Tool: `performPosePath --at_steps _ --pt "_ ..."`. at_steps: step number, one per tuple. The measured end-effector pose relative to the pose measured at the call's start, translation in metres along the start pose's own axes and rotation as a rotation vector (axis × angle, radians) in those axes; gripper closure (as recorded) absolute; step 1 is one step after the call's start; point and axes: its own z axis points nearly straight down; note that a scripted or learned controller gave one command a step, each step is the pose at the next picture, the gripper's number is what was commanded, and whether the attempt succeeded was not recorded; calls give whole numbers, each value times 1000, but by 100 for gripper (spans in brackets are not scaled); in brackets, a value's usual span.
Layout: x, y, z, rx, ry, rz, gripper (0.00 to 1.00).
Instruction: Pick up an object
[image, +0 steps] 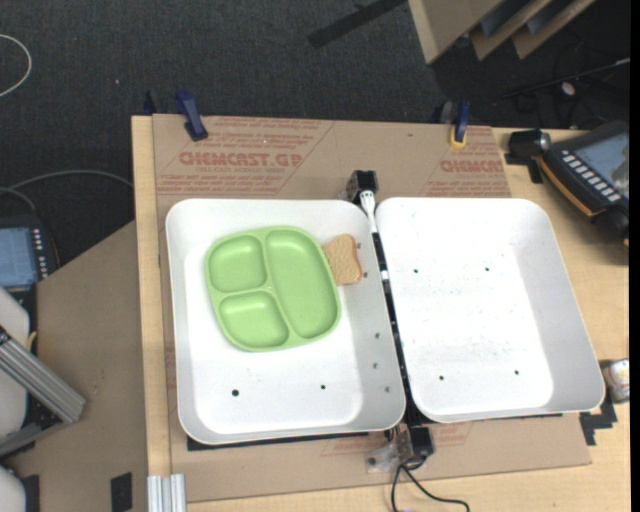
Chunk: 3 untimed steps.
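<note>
Camera view shows a green tray (272, 289), light, stiff, best pinched at its rim, touching a tan biscuit (344, 259); jaws' state: cannot tell.

1. A small pale grey rounded part (622, 378) juts in at the bench's (150, 300) right edge, near its front corner.
2. Whether it belongs to the arm cannot be told.

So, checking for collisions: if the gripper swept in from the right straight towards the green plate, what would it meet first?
Probably the tan cracker against the green divided plate, at its right rim, though heights are unclear.
</note>
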Motion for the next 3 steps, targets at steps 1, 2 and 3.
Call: performPosePath --at_steps 1,2,3 --pt "20 -3 166 22 4 1 100" --pt "44 -2 236 14 3 -1 100" --pt "151 -1 212 0 4 -11 100"
